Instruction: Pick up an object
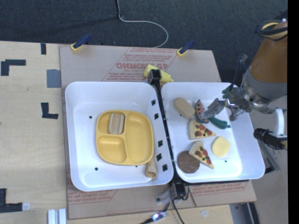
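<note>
Brown disc (188, 162): near front rim of right bin (243, 169), touching a pizza slice (202, 154).
Yellow round (221, 146): just right of that slice, open floor toward the right wall.
Second pizza slice (201, 130): mid-bin, beside a green piece (217, 122).
Pincer (216, 108): low over those items, fingers spread, holding nothing.
Left bin (74, 94): yellow divided plate (125, 137) centred, clear margins all round.

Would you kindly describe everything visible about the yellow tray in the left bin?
The yellow tray is a rounded, plastic-looking plate with three compartments: two at the left, one above the other, and a large one at the right. It lies flat near the middle of the left bin. A small tan block sits in its upper-left compartment. A beige roll lies by its lower-right corner, seemingly touching the rim.
</note>
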Controlling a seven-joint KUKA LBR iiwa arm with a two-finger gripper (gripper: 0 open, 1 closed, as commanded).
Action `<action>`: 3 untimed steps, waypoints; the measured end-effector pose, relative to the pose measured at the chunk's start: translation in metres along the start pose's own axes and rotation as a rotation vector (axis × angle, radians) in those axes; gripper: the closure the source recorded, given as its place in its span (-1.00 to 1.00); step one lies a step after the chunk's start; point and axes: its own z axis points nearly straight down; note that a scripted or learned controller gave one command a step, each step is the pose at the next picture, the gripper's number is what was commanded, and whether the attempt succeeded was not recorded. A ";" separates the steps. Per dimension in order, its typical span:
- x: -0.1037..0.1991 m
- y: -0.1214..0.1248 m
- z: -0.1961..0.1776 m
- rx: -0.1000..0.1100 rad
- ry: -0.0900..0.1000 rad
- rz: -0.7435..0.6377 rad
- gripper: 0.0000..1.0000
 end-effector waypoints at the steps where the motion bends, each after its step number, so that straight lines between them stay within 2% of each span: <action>1: 0.000 0.002 -0.006 -0.012 -0.002 -0.003 -1.00; 3: -0.007 -0.003 0.118 -0.006 -0.002 -0.002 -1.00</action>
